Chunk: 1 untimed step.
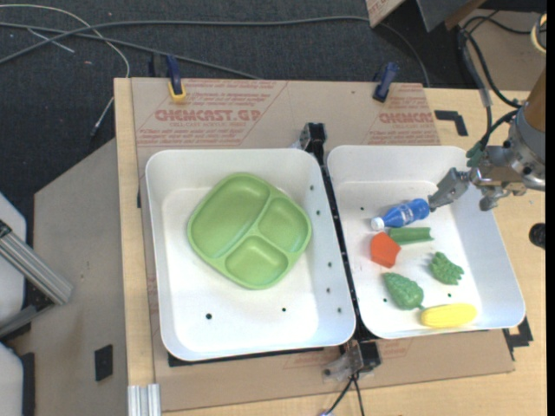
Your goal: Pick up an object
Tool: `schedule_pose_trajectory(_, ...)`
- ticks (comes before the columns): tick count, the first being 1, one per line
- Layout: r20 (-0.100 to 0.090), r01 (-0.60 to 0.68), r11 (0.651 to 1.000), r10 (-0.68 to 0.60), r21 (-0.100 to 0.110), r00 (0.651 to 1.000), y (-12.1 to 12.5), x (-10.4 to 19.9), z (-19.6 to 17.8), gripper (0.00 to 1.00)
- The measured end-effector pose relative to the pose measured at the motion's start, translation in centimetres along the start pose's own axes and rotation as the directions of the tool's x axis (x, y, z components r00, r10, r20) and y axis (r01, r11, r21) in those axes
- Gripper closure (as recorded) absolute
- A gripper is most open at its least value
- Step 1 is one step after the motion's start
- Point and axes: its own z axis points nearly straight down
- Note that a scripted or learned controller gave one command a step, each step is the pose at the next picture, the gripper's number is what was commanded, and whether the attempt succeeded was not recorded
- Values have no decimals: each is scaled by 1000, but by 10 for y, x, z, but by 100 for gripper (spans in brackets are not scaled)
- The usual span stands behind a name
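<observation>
The right bin (486, 167) holds several small items. A blue bottle (404, 212) lies tilted, with a green stick (409, 234) just below it and an orange-red block (384, 250) to their left. Lower down are two leafy green toys (446, 268) (403, 290) and a yellow piece (448, 315) by the front wall. My gripper (469, 194) hangs over the bin's upper right, right of the bottle's base. It is open, one finger (447, 188) pointing toward the bottle, and nothing is between the fingers.
A green divided plate (250, 230) lies in the left bin (165, 232). A black divider strip (334, 232) separates the bins. Clamps (176, 85) (385, 82) grip the cardboard base at the back. Cables hang by the arm at the right.
</observation>
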Motion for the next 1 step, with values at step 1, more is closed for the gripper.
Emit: schedule_pose_trajectory(1,0,0,1000,0,0,1000,0,0,0,0)
